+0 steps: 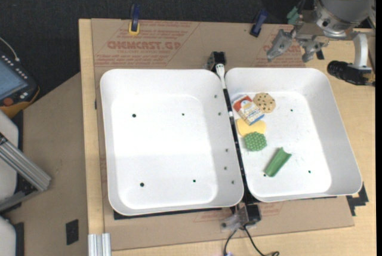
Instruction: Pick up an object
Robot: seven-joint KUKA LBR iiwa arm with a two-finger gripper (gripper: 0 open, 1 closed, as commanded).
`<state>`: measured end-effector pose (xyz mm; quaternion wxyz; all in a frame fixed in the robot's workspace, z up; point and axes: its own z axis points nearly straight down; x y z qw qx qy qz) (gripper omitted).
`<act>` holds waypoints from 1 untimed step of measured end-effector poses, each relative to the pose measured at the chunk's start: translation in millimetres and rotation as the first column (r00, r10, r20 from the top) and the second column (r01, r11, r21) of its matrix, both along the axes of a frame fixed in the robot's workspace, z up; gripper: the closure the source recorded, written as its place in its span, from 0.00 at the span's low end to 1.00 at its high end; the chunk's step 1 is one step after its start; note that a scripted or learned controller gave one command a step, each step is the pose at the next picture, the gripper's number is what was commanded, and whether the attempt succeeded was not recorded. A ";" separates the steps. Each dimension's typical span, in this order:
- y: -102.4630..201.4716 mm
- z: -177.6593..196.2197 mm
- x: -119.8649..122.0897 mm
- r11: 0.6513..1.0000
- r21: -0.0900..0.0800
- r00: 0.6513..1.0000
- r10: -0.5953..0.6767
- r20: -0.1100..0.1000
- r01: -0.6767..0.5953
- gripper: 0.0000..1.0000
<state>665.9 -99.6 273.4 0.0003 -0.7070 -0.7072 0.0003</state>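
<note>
With your gripper (pixel 293 49) spread open and empty above the right bin's (pixel 334 99) far rim, drop it squarely over the green block (pixel 277 163), which lies apart from the clustered pieces.

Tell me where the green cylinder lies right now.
The green cylinder lies tilted in the right bin, towards its front, just below and to the right of the round green bumpy piece in the camera view.
</note>
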 end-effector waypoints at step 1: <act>-40.9 -67.5 -106.0 1.000 0.002 1.000 -0.008 -0.013 0.008 0.00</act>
